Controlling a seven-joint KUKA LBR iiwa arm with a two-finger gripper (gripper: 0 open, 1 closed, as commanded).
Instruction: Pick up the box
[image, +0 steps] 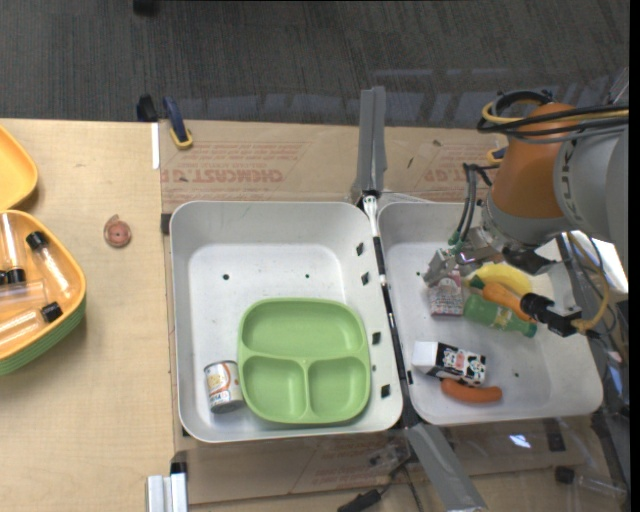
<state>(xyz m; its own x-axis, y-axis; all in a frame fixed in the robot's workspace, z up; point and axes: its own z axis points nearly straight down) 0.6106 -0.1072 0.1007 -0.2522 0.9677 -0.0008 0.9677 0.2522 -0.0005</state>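
The box (451, 361) is small, white at one end and black with a printed picture at the other. It lies flat near the front of the right bin (560, 400). My gripper (447, 266) hangs over the middle of that bin, behind the box and well apart from it. It is right above a pinkish packet (447, 299). The grey arm with its orange band (528, 185) comes in from the right.
A red sausage (472, 393) lies just in front of the box. A green bottle (497, 314), an orange carrot (507, 294) and a yellow banana (500, 273) crowd the gripper's right side. The left bin (200, 250) holds a green divided plate (305, 360) and a small can (222, 386).
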